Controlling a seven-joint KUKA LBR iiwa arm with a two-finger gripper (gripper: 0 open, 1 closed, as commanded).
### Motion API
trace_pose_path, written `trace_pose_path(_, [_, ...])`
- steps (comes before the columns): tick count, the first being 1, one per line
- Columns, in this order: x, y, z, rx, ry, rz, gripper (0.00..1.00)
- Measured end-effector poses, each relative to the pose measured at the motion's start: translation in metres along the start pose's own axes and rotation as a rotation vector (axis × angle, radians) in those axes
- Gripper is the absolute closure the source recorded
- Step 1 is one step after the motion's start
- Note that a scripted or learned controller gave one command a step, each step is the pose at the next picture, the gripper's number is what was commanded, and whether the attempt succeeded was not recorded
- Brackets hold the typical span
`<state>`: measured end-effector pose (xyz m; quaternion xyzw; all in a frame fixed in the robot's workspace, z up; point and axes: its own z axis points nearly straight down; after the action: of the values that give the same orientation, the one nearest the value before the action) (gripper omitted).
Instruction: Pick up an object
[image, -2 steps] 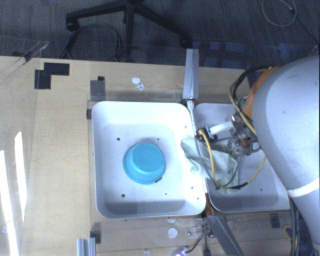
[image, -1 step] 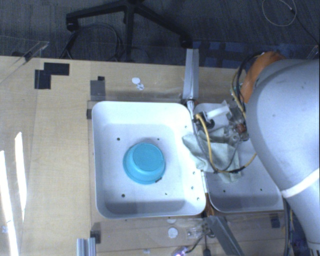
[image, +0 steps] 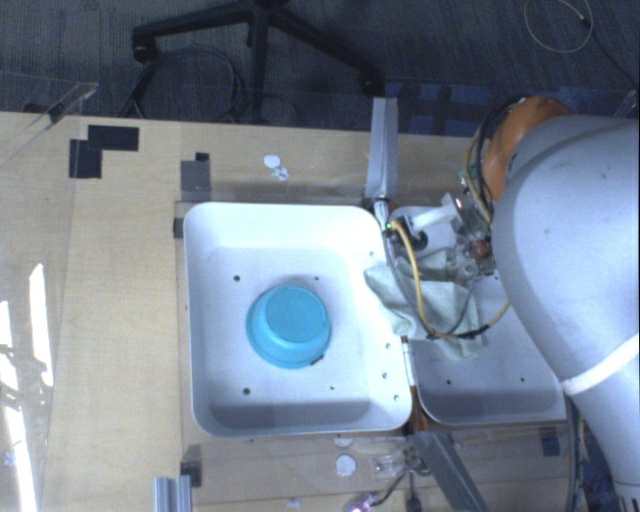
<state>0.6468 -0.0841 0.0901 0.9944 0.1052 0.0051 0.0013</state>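
A round blue bowl (image: 289, 326) lies upside down in the middle of the left white bin (image: 215, 250). A pale crumpled cloth (image: 398, 292) drapes over the wall between the two bins, mostly on the right bin's (image: 490, 395) side. My gripper (image: 462, 262) hangs low over the right bin's far left part, right above the cloth's right half. The grey arm (image: 570, 250) and a yellow cable loop (image: 420, 300) hide the place where the gripper meets the cloth.
A metal post (image: 382, 150) stands at the far end of the wall between the bins. The wooden bench (image: 110, 300) surrounds both bins. Black tape marks (image: 98, 148) lie at the far left.
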Motion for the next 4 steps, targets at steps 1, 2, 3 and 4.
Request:
trace_pose_path(1, [-0.011, -0.003, 0.0, -0.002, 0.002, 0.002, 1.0])
trace_pose_path(2, [0.0, -0.002, 0.0, 0.0, 0.0, -0.009, 1.0])
trace_pose_path(3, [0.008, 0.004, 0.0, 0.002, 0.001, 0.002, 1.0])
trace_pose_path(4, [-0.017, 0.001, -0.001, -0.001, 0.003, -0.262, 1.0])
